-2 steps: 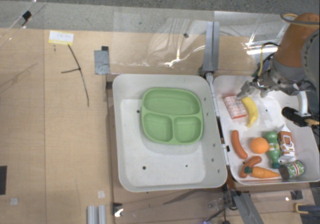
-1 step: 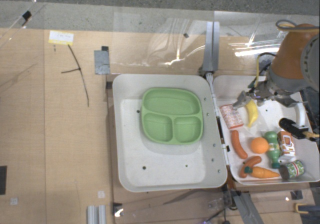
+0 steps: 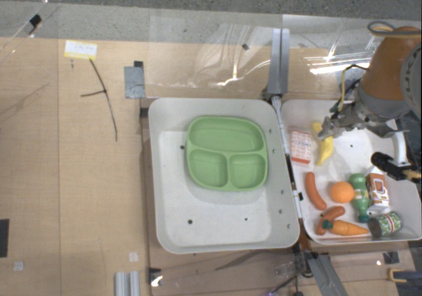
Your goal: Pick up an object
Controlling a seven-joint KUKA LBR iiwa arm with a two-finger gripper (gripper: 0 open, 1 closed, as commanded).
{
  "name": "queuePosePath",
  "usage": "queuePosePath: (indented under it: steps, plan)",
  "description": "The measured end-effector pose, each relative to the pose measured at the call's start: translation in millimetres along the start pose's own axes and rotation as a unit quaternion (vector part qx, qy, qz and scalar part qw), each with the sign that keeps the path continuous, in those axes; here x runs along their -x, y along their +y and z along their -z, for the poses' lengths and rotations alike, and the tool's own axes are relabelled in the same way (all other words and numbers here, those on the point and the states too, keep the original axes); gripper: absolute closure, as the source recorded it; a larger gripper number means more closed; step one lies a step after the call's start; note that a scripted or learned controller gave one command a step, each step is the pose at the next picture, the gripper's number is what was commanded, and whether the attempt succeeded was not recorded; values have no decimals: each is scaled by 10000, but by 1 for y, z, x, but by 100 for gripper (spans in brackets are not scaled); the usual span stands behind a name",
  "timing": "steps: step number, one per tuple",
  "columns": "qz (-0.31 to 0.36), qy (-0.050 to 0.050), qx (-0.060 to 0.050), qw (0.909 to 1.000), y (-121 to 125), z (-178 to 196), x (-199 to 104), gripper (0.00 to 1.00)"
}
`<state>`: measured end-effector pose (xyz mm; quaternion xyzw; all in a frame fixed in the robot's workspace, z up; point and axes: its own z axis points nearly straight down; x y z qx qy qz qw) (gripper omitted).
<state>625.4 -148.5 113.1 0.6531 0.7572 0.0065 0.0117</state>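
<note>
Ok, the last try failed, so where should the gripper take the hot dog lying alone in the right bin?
Probably across the middle of the hot dog, coming straight down from above. It lies flat, long and narrow, running down toward the orange; bare bin floor on both long sides leaves the fingers room.

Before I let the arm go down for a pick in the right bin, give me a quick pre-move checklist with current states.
1. Gripper over the right bin: ok.
2. Target below it: the yellow banana lies just under the gripper: ok.
3. Banana free of neighbours: the small red-and-white packet lies close on its left; apart: ok.
4. Nothing already held: cannot tell.
5. Left bin items out of the path: the green divided plate sits well away: ok.
</note>
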Motion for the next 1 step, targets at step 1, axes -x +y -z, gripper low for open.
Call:
queuePosePath:
  steps: [1]
  plan:
    - [1163, 47, -77, 9932, 52, 81, -80, 100]
